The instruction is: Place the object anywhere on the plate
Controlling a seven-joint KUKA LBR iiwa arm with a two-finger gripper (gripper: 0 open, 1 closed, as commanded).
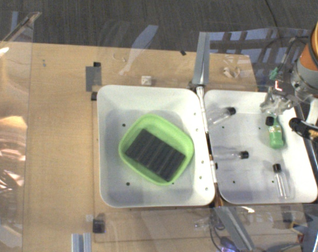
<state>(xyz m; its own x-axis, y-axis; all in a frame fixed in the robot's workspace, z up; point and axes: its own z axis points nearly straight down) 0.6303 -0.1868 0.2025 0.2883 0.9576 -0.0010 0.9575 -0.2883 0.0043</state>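
Observation:
A lime-green plate lies tilted in the left bin. A dark ridged rectangular block rests on it. In the right bin, near its far right side, lies a small green bottle with a black cap. My gripper hangs at the right bin's upper right corner, just above and behind that bottle. Nothing can be made out in its grasp.
Three clear vials with black caps lie in the right bin: one upper left, one in the middle, one lower right. A metal divider runs between the bins at the back. Cables hang beside the arm.

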